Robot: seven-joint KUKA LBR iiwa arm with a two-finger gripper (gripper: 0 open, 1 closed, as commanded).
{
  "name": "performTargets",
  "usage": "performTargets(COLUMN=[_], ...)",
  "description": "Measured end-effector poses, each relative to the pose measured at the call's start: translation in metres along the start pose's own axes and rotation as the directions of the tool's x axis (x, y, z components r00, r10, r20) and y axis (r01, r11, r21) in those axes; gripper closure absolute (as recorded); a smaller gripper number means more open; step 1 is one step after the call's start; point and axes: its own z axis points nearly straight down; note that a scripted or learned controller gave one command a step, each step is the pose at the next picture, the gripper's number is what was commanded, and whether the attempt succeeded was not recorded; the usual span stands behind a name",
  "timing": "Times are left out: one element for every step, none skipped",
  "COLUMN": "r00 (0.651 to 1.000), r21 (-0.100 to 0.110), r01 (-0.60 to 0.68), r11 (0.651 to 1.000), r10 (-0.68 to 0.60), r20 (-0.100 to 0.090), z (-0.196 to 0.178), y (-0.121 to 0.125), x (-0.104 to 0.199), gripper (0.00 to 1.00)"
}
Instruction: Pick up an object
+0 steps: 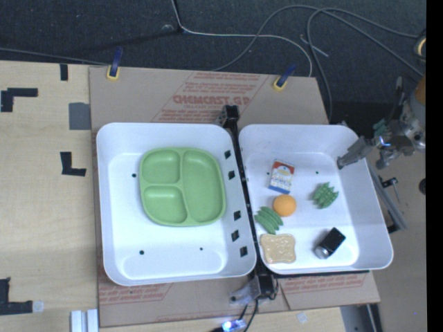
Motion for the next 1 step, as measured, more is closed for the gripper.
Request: performTargets(r00=[1.000], r21=[0.003], r01=[0.000], r11=[1.000], r10=[0.000], r20=[0.000], z=[0.0435], y=[-0.0015], x=[-0.0031], gripper=[0.00])
